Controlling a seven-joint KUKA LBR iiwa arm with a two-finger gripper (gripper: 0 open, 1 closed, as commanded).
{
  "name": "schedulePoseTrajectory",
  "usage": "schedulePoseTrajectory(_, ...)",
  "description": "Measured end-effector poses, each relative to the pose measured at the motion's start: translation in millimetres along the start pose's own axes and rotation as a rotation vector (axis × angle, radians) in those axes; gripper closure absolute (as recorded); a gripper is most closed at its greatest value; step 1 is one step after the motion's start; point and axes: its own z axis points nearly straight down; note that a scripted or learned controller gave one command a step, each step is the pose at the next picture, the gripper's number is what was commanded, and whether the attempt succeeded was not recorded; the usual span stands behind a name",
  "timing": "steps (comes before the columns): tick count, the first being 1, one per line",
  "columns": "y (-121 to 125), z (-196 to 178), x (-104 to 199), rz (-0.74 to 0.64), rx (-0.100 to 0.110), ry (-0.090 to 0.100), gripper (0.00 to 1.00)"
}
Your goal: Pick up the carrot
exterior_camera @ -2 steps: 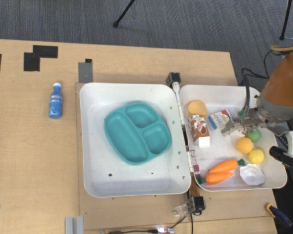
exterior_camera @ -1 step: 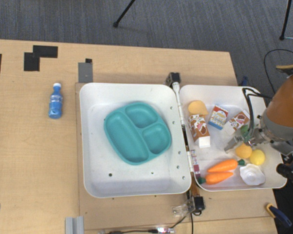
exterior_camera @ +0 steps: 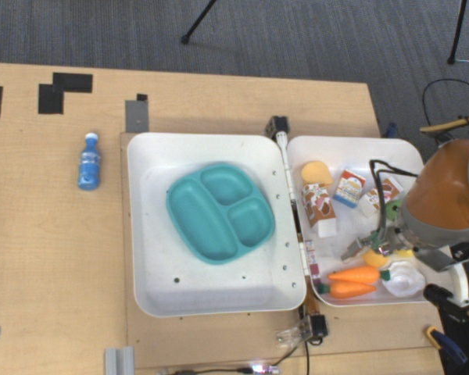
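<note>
The carrot lies along the front edge of the right bin, orange, with its green top pointing right. A second orange piece lies just in front of it. My gripper hangs low over the bin, just above and slightly right of the carrot, beside a small yellow item. The arm's orange band rises behind it and hides the bin's right part. Nothing orange shows in the gripper.
The right bin also holds a yellow-orange ball, a brown carton, a red and blue packet and a white item. A teal divided plate lies in the left bin. A blue bottle stands on the bench.
</note>
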Motion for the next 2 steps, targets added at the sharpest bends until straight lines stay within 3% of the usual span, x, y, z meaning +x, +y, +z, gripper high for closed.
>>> schedulePoseTrajectory(1, 3, -11, 0, -0.002, -0.005, -0.001, 1.00)
schedulePoseTrajectory(2, 21, -137, 83, 0.073, 0.005, 0.005, 1.00)
